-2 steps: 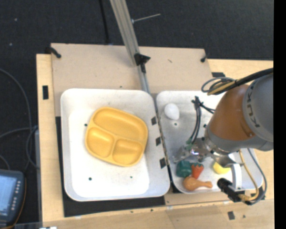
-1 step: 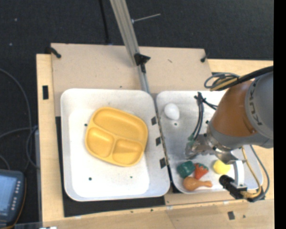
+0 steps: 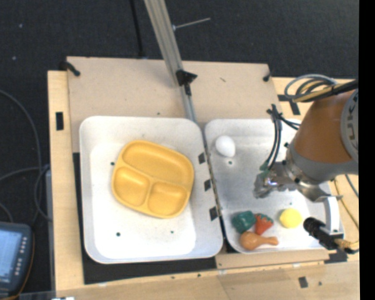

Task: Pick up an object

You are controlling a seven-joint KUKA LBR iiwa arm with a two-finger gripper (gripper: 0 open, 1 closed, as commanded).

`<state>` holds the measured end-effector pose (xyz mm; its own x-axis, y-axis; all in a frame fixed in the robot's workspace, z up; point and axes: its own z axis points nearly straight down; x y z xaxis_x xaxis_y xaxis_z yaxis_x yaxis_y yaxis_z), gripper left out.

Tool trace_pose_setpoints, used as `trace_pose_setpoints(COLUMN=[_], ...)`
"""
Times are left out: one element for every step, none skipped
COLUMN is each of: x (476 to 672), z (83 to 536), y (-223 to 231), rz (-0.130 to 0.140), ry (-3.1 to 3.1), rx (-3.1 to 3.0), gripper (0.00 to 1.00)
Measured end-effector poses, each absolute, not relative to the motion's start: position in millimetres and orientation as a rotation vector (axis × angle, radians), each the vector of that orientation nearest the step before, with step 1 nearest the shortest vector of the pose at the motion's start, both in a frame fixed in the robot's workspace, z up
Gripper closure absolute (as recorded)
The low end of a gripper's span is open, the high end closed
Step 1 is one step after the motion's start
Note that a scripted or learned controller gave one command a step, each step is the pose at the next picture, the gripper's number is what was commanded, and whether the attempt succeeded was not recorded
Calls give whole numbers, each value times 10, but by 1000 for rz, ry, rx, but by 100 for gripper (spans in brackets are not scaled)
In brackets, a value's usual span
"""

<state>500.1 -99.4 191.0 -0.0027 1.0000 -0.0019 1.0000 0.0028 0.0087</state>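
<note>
**A:** Where do the things for picking lie?

**B:** All in the right bin (image 3: 237, 130). A white ball (image 3: 224, 146) sits near its far left corner. Along the near edge there is a cluster: a green piece (image 3: 242, 220), a small red piece (image 3: 263, 220) touching it on the right, and an orange pear-shaped piece (image 3: 257, 241) just in front of both, its thin end pointing right. A yellow ball (image 3: 290, 218) lies just to the right of the red piece, apart from it.

**B:** And the gripper?

**A:** The gripper (image 3: 265, 185) hangs over the bare middle of the right bin, between the white ball and the near cluster, touching none of them as far as I can see. Nothing shows between its tips. Whether the jaws are apart or together, I cannot tell; the metal end is too small and blurred.

**B:** What is around that?

**A:** The orange band (image 3: 325, 130) of the arm fills the space above the bin's right side. The left bin (image 3: 100, 230) holds a yellow divided plate (image 3: 152, 179), three compartments, lying slantwise. Both bins rest on a tan bench (image 3: 131, 83), and a metal rail (image 3: 165, 36) runs up from between them.
</note>
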Motion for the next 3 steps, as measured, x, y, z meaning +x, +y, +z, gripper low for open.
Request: trace_pose_setpoints(x=[5026,5261,5465], z=[2400,2305,2329], y=[-1005,-521,-148], rz=[7,3,3], ry=[2220,2229,2228], rx=[2212,2213,2214], gripper=[100,100,100])
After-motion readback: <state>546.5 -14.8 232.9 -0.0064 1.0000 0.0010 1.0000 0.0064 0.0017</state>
